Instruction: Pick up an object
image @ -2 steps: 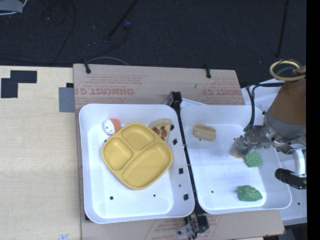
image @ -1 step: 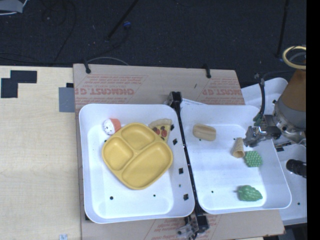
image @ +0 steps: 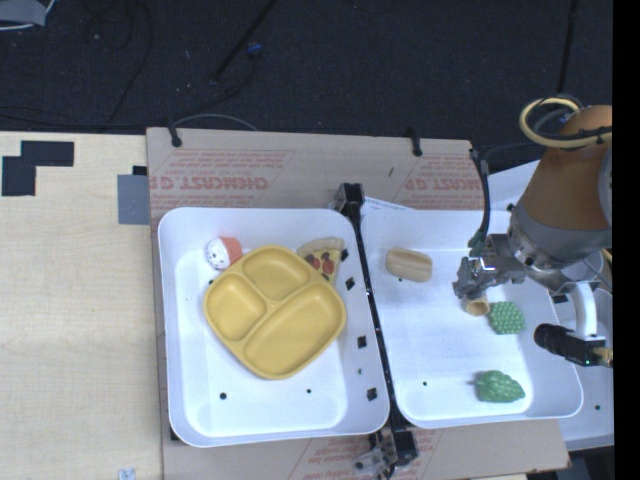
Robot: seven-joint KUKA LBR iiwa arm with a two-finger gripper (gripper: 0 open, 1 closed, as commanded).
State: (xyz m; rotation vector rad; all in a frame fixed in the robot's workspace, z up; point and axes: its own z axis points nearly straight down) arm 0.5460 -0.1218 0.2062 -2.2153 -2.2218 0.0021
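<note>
in the right bin (image: 440, 408), claw (image: 478, 286) just above a tan piece (image: 477, 307); grip state unclear

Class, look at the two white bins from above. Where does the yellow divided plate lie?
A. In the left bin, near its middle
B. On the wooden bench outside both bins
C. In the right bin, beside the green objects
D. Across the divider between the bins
A: the yellow divided plate lies inside the left bin, well left of the divider, while the green objects sit in the right bin.
</note>
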